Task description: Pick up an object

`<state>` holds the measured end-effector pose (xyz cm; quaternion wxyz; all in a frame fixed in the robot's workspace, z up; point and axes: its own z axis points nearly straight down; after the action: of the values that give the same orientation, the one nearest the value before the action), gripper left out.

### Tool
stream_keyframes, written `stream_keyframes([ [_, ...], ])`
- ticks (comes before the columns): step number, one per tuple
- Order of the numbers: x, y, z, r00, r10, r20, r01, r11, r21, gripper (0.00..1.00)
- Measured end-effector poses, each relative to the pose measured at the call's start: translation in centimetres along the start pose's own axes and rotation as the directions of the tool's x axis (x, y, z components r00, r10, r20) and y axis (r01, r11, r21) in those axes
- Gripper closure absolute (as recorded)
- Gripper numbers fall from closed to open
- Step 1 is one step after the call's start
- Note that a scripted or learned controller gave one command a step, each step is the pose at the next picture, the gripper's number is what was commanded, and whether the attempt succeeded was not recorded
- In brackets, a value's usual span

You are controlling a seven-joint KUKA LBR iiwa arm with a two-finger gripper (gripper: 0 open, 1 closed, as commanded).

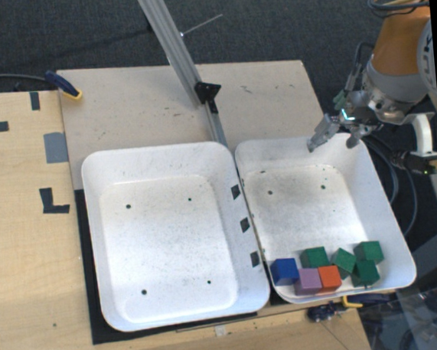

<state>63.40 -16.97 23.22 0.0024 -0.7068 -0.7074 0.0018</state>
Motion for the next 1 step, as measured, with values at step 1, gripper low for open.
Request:
stream_keyframes([
  [1, -0.01, 0.09, -0.30, 1.000, -0.001, 0.002, 0.001, 1.000, -0.004, 0.00],
])
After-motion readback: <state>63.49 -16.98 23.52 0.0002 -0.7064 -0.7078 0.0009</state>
